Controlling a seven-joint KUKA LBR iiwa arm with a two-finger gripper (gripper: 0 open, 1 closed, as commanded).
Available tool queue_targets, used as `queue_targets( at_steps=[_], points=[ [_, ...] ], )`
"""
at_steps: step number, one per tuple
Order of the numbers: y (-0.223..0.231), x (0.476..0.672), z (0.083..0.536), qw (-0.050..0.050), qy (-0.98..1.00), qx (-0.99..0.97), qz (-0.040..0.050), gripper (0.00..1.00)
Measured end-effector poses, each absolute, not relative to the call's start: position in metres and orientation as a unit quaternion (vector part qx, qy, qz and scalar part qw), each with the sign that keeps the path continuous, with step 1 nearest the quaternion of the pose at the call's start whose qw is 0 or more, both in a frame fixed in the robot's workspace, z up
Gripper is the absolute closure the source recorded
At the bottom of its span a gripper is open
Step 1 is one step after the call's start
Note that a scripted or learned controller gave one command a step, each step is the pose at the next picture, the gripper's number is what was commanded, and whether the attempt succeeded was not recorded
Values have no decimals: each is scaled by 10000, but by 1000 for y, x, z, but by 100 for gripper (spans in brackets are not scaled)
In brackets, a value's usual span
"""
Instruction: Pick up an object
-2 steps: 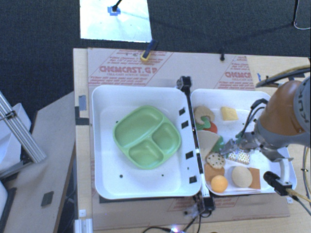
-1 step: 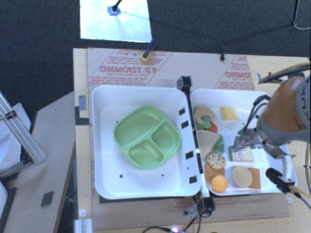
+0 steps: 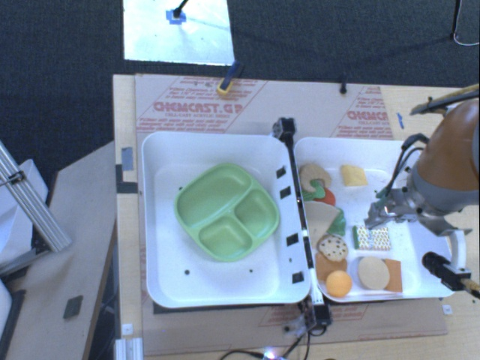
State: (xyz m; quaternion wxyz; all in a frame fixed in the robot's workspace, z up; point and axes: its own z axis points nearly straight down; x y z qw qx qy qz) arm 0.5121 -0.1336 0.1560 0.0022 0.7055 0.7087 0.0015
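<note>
From my screen I am looking down on a pale wooden bench point(image 3: 247, 100) that is carrying two shallow white bins side by side, with printed red lettering showing on the board beneath them. Dark blue-black carpet point(image 3: 60, 58) is surrounding the bench, and a light square sheet point(image 3: 178, 21) is lying on that floor beyond the far edge. A second, lower table corner point(image 3: 75, 223) is sitting at the left.

The left bin point(image 3: 161, 276) is holding a green divided plate point(image 3: 226, 211), tilted a little in my view.

The right bin point(image 3: 416, 287) is holding the small things I could pick: a yellow block point(image 3: 353, 175) near the far wall, a brownish piece with a red one point(image 3: 324, 195) and a green one point(image 3: 337, 222) along the divider, a speckled cookie point(image 3: 332, 247), an orange ball point(image 3: 338, 283) at the near corner, a tan disc point(image 3: 373, 273) on an orange slab, and a dotted white card point(image 3: 373, 238).

The arm is reaching in from the right, and the gripper point(image 3: 377, 214) is hanging just over the far edge of that dotted card. The fingers are too dark and small for me to read, so I cannot tell whether they are spread or closed, or touching the card.
</note>
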Motion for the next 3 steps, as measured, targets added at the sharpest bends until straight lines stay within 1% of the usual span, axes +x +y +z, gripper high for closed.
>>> queue_targets(
  at_steps=[1,2,3],
  points=[
    [-126,514,202,24,7089,7053,15,100],
    [-126,516,226,25,7087,7055,15,100],
    [-80,516,231,6,7103,7039,13,100]
  ],
)
